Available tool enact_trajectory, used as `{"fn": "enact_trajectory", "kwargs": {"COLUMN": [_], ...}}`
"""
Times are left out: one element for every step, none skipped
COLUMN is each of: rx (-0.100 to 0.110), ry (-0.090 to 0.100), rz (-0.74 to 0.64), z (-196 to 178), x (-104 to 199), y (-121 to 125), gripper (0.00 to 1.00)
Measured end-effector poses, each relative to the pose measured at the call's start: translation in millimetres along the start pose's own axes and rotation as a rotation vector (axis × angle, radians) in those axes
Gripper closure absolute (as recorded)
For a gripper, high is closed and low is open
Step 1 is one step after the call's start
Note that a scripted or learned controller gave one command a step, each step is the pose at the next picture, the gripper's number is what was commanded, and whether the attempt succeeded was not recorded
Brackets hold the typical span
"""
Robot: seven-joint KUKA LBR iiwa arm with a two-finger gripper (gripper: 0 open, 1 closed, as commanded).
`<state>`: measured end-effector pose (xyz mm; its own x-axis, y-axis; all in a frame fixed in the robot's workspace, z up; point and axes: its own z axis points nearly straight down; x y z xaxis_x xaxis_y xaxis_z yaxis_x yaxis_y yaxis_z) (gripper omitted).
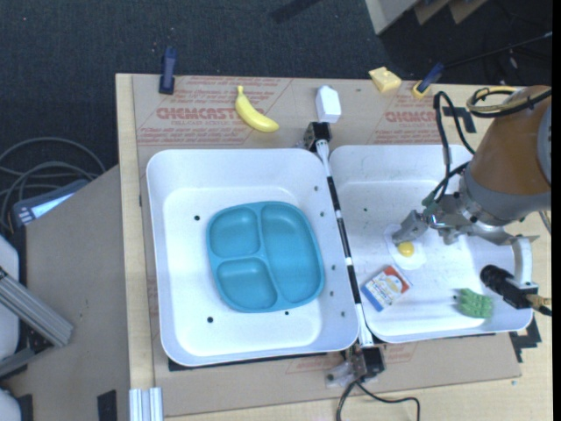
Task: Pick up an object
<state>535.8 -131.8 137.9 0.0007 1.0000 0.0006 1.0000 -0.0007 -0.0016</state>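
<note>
Nearest me, low in the right of the frame, a small green piece (pixel 473 303) lies by the front rim of the right bin (pixel 377 178), and a little to its left a small white, orange and blue packet (pixel 384 288) rests flat near the wall between the bins. Just past the packet sits a toy fried egg (pixel 406 253), white with a yellow yolk. The claw (pixel 414 231) hangs right over the egg's far edge, very close to it, tilted down and to the left; from where I stand I cannot tell whether it is wide or narrow, and nothing shows in its grip. The grey and orange arm (pixel 513 160) reaches in from the right edge. In the left bin (pixel 175 191) a blue divided plate (pixel 263 255) lies in the middle, well apart from the walls. Farther off, on the table (pixel 130 261) beyond the bins, a yellow banana (pixel 254 112) lies at upper centre, a white block (pixel 328 103) sits to its right, and a yellow wedge (pixel 384 80) sits farther right again.
</note>
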Motion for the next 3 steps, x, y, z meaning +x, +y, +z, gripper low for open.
{"fn": "enact_trajectory", "kwargs": {"rx": [-0.002,-0.010,-0.003], "ry": [0.000,-0.005,0.000], "rz": [-0.001,0.001,-0.002], "z": [53,41,-47], "x": [17,15,64], "y": [12,14,12], "gripper": [0.00,1.00,1.00]}}
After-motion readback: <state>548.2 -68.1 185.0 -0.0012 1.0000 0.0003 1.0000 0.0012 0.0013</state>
